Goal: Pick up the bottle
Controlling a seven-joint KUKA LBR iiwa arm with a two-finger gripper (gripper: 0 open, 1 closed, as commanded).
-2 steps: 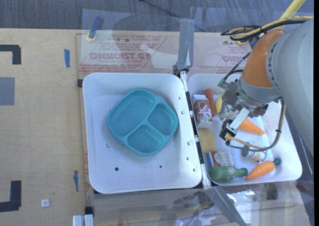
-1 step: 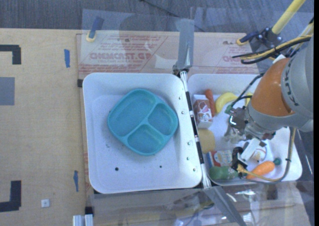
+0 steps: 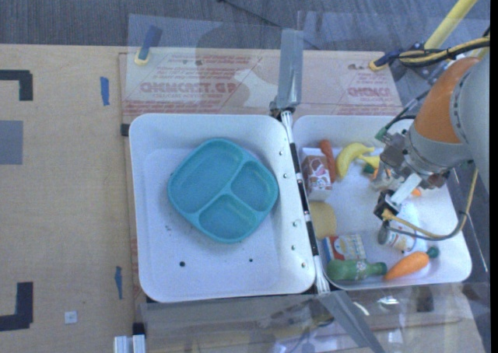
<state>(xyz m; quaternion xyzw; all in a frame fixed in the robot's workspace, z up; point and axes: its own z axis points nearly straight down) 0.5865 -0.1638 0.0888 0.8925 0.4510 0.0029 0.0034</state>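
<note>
The pale brown worktop (image 3: pixel 62 188) carries 2 shallow white plastic bins side by side, their rims meeting at the middle. The left bin (image 3: pixel 148 266) holds 1 thing: a smooth teal plate (image 3: pixel 224 188), rounded-square, moulded into 3 compartments, lying flat and turned at a slant.

The grey arm (image 3: pixel 443 122), with its glossy orange band, reaches over the far right part of the right bin (image 3: pixel 354 200). Its pincer (image 3: pixel 385 180) hangs low above that bin, near a yellow banana (image 3: pixel 354 155). I cannot tell whether the pincer is apart or together, and nothing can be seen held in it.

The right bin is crowded. The green bottle (image 3: pixel 354 270) lies on its side along the near wall, apart from the pincer. Just to its right is an orange carrot (image 3: pixel 408 264) with a green tip. Behind the bottle sits a small red and white box (image 3: pixel 346 246), and beyond that a pale yellow block (image 3: pixel 324 219). Against the left wall stands a brown and white carton (image 3: pixel 315 173), with a slim orange-red stick (image 3: pixel 328 159) beside it.
</note>
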